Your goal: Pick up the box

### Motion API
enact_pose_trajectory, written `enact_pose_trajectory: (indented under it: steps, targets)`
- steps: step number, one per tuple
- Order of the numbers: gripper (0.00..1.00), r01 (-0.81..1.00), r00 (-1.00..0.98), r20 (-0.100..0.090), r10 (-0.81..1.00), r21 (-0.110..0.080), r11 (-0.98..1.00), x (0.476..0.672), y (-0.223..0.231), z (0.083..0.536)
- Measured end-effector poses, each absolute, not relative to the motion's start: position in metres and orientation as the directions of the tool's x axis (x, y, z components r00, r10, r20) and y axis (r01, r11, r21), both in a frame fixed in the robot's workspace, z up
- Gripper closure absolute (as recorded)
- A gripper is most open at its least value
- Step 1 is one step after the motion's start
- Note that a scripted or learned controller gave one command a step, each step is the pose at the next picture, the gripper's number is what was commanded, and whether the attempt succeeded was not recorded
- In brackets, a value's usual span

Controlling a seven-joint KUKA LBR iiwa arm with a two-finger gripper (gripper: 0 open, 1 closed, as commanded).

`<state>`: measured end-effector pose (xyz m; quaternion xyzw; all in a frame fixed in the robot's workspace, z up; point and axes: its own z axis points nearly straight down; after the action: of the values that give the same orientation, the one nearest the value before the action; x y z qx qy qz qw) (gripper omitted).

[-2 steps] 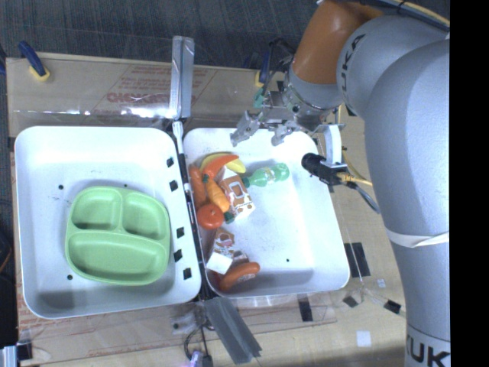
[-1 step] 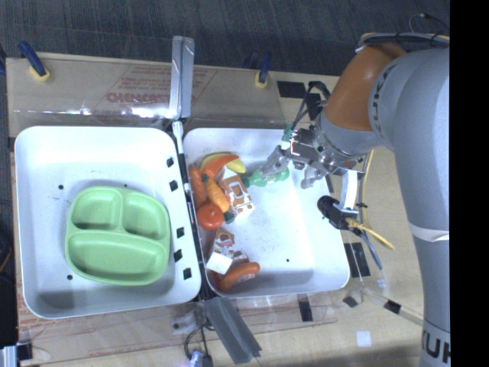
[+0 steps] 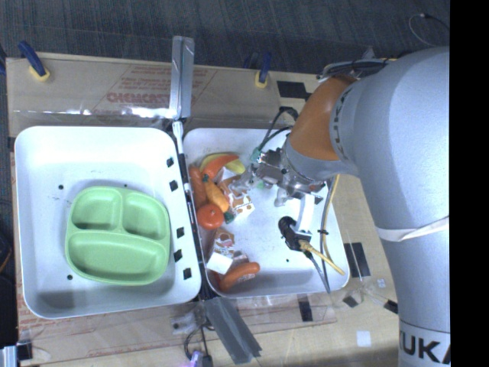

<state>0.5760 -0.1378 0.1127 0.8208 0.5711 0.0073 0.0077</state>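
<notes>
Grey arm's two-finger gripper (image 3: 243,180) poised above the right white bin (image 3: 336,275).
Its grip state is unclear; small patterned box (image 3: 241,204) lies just below, beside orange toy foods (image 3: 211,197); "UKA" lettering on arm base.

Tray (image 3: 118,235) in left bin (image 3: 30,205); toy food (image 3: 218,212) along right bin's (image 3: 267,270) left side.

Two white bins (image 3: 30,151) are seen side by side on the tabletop (image 3: 229,79). One green tray (image 3: 118,235) with three parts is counted in the left bin. In the right bin, one red tomato (image 3: 210,216), one carrot (image 3: 217,197), one sausage (image 3: 239,273) and two small boxes (image 3: 241,205) are counted, though the heap is too jumbled for a sure count.
</notes>
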Motion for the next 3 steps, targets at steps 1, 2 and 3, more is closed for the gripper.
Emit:
enact_pose_trajectory:
  steps: [1, 2, 3]
  targets:
    - [1.0, 0.939, 0.342, 0.007, 0.94, 0.021, -0.342, 0.577, -0.136, 0.123]
    - [1.0, 0.836, 0.549, -0.001, 0.836, -0.002, -0.549, 0.519, -0.139, 0.092]
    - [1.0, 0.35, 0.937, -0.002, 0.35, -0.004, -0.937, 0.509, -0.077, 0.191]
